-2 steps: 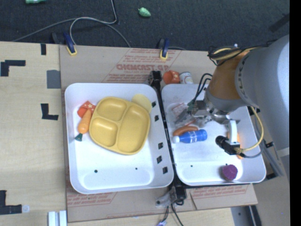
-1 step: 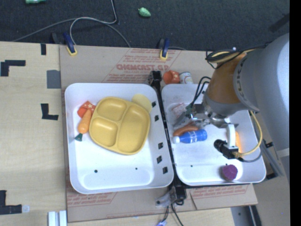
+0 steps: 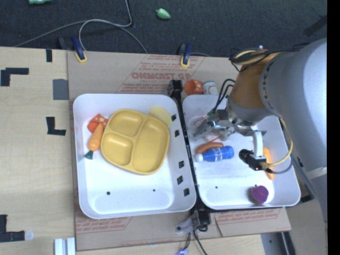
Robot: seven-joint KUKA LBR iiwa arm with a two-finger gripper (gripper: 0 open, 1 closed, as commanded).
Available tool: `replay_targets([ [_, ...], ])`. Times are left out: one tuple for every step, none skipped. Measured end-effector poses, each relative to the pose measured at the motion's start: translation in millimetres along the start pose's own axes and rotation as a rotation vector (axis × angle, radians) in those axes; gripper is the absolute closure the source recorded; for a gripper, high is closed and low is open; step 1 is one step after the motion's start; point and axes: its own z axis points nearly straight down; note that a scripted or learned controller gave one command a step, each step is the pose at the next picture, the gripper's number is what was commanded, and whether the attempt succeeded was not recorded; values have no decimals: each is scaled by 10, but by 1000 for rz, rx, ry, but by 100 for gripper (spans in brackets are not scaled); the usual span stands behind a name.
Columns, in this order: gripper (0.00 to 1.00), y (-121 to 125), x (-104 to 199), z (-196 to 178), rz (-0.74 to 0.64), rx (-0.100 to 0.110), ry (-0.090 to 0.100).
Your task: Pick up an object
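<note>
Hovering, perhaps, fingers beside blue bottle

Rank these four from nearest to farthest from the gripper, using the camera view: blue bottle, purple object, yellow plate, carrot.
Measured from the gripper:
1. Blue bottle, right bin, just below it.
2. Yellow plate, left bin, middle.
3. Purple object, right bin, lower right corner.
4. Carrot, left bin, far left edge.

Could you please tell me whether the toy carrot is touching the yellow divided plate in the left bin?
Touching. The camera view shows the carrot lying right against the left rim of the yellow plate, with no white bin floor between them.
</note>
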Motion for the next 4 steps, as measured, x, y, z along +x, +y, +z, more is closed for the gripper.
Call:
replay_targets([
  [0, -69, -14, -2, -1, -2, -1],
  [0, -151, -81, -5, -1, -2, 0],
  [0, -96, -46, -6, 0, 2, 0],
  [0, -109, -10, -2, 0, -1, -2],
])
